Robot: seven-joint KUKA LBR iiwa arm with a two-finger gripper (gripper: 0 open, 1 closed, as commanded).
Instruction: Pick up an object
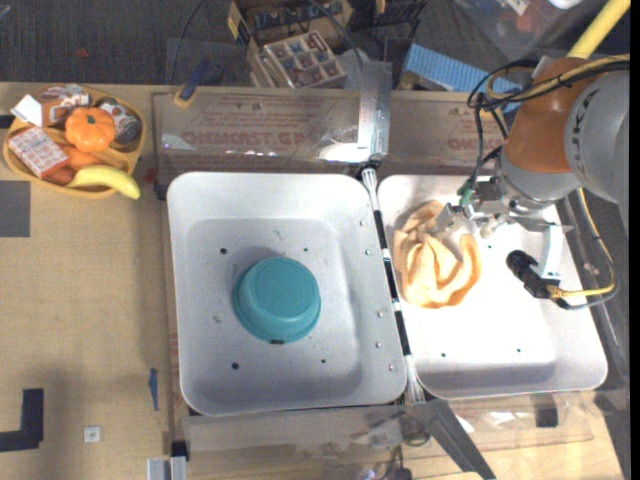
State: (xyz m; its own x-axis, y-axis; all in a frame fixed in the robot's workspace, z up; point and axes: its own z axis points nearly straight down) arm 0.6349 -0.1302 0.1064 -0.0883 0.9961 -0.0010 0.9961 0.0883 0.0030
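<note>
Two white bins sit side by side on a cluttered wooden bench; the left bin (200, 208) holds an upturned teal bowl (278, 299) at its centre; the gripper (470, 211) hangs over the right bin (520, 353), touching a crumpled orange-and-cream cloth (435, 263) near the dividing edge; its grasp cannot be told; the bin's near half lies bare.

Just left of the gripper (470, 211) lies a soft, crumpled orange-and-cream cloth (436, 263) — matt, loosely folded. The right bin (520, 358) beneath it looks like smooth white plastic with a faint sheen, as does the left bin (200, 208), well to the gripper's left — there a teal bowl (278, 299) looks like smooth matt plastic.
</note>
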